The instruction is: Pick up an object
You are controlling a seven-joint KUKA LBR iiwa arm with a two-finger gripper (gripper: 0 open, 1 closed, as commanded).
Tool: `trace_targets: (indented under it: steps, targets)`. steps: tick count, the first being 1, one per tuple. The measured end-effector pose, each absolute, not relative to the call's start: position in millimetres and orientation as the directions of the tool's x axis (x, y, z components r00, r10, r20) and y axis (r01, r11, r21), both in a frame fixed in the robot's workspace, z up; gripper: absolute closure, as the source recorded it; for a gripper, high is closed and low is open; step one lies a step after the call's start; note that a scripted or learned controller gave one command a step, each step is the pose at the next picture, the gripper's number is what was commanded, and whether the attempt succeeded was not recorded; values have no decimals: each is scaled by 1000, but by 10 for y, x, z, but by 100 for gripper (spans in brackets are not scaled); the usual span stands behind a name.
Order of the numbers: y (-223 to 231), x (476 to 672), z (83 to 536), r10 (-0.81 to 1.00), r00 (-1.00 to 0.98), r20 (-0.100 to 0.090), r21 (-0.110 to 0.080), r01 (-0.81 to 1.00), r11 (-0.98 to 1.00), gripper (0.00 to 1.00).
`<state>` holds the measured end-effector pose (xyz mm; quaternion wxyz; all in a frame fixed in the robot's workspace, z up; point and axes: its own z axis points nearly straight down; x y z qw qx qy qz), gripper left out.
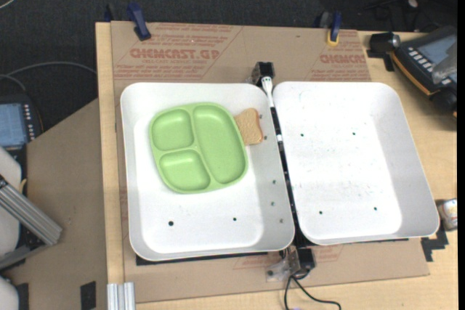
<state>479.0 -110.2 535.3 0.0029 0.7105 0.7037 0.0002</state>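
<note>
A green divided plate [197,147] with three compartments lies in the left white bin [203,232], toward its upper half. A small tan, toast-like piece [251,126] rests just off the plate's upper right rim, near the bin's right wall. The right white bin [356,163] sits beside it, its floor speckled with dark dots.
Both bins rest on a cardboard sheet [174,47] held by a blue clamp [138,20] and a yellow-blue clamp [334,29] at the back. A black clip [263,72] sits between the bins at the far edge. A handheld pendant [429,58] lies at the right.
</note>
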Motion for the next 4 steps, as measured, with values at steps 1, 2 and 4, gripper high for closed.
trace_targets:
  steps: [1,2,4]
  targets:
    - [-1051,4803,5467,1000,0,-4,10,1000,0,100]
    - [-622,4786,4253,1000,-4,2,-14,1000,4,100]
    - [847,4797,3886,1000,-6,2,7,1000,6,100]
